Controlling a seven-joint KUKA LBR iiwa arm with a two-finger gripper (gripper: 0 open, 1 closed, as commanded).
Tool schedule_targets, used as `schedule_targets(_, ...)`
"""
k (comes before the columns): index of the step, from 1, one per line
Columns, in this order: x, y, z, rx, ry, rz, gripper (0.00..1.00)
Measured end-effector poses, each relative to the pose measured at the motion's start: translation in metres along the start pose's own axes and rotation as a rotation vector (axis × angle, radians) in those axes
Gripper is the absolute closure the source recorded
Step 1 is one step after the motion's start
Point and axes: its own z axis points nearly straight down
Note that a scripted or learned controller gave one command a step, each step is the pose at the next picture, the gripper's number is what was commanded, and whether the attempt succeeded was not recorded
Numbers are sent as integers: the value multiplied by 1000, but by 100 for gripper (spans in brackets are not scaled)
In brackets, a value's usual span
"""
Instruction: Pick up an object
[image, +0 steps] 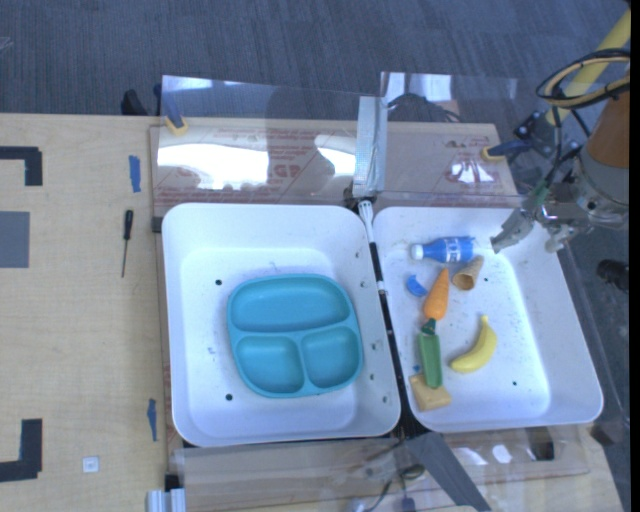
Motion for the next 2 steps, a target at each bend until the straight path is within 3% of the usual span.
schedule_targets(1,40,-66,61,4,2,-194,0)
schedule_targets(2,91,-21,105,-6,-1,-71,0)
